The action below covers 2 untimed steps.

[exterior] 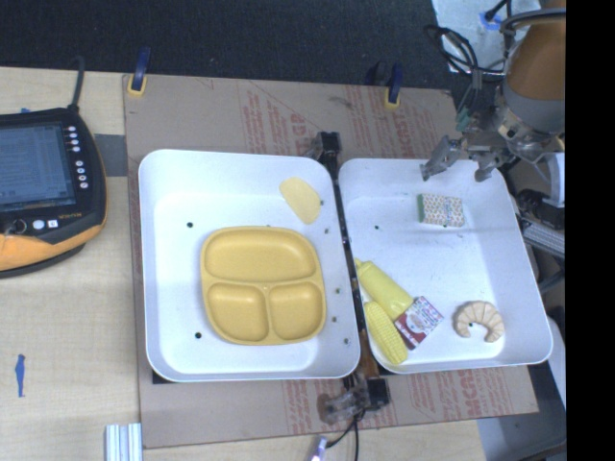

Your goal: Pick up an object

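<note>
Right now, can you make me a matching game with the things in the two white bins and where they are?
Things:
1. divided yellow plate
2. croissant
3. patterned sponge
4. corn cob

Places:
A. right bin, far end, near the gripper
B. left bin, middle
C. right bin, near right corner
D. right bin, against its left wall

Pairs: 1-B, 2-C, 3-A, 4-D

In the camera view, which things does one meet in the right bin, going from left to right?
Yellow corn cobs → small red packet → patterned sponge-like pad → croissant.
</note>
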### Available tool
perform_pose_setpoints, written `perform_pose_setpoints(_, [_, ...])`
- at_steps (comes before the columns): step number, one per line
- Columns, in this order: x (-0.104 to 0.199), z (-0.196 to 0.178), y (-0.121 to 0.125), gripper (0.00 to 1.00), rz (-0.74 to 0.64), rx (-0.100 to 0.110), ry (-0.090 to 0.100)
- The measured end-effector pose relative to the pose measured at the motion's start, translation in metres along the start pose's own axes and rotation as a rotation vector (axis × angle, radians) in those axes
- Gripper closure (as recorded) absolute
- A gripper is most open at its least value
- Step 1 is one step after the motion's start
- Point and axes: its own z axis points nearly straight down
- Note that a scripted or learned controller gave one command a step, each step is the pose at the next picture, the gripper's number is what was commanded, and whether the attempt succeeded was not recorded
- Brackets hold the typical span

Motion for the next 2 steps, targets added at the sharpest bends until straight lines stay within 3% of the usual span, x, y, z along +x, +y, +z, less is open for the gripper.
perform_pose_setpoints(1, [-0.01, 0.089, 0.0, 0.0, -0.001, 0.003, 0.0])
perform_pose_setpoints(2, [-0.021, 0.112, 0.003, 0.0, -0.002, -0.003, -0.001])
